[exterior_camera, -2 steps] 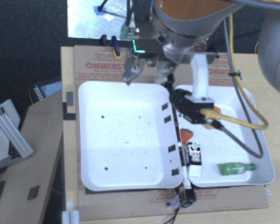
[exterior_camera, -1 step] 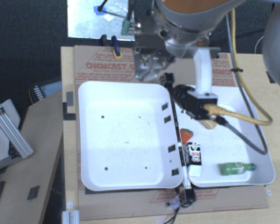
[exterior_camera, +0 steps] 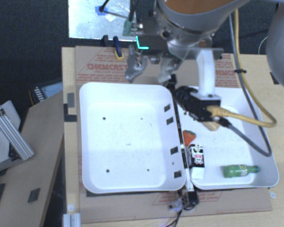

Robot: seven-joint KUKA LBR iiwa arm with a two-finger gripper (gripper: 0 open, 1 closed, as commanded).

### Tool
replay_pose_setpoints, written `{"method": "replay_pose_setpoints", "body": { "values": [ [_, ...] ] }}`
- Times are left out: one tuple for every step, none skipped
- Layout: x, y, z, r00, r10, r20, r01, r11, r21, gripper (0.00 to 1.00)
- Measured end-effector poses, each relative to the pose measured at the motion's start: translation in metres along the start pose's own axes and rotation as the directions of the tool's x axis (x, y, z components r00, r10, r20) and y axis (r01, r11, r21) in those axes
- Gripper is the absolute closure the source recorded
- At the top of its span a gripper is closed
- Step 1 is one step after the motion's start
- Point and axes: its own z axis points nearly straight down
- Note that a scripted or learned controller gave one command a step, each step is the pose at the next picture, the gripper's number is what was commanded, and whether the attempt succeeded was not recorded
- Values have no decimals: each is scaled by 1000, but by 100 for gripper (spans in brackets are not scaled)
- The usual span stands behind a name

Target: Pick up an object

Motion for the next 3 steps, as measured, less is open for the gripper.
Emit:
{"method": "replay_pose_setpoints", "body": {
  "values": [
    [0, 0, -11, 1000, -5, -2, 5, 1000, -3, 100],
    [-2, 45, 26, 1000, 15, 4, -15, 1000, 4, 100],
    [-12, -3, 104, 1000, 11, 6, -11, 1000, 11, 100]
  ]
}}
